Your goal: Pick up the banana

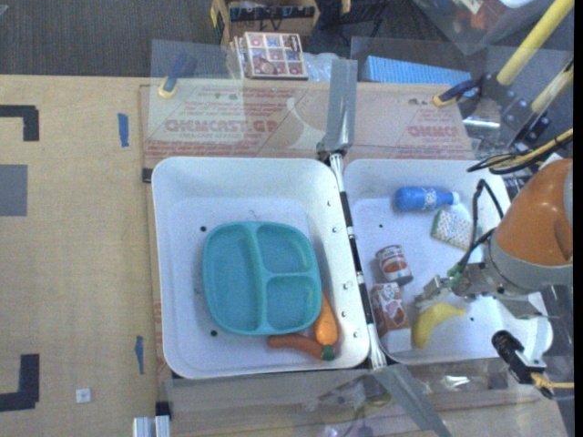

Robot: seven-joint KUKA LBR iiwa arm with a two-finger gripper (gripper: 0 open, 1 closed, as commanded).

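Camera view: banana [432,322] lies diagonally, upper end toward tool [444,287]; tool state unclear.

A yellow banana [432,322] lies flat on the floor of the right-hand white bin [414,235], near its front edge. It is short and gently curved, running from its upper right end down to its lower left end. It looks whole and unpeeled. It lies just to the right of a small red-labelled carton [390,307] and below a small can [393,264].
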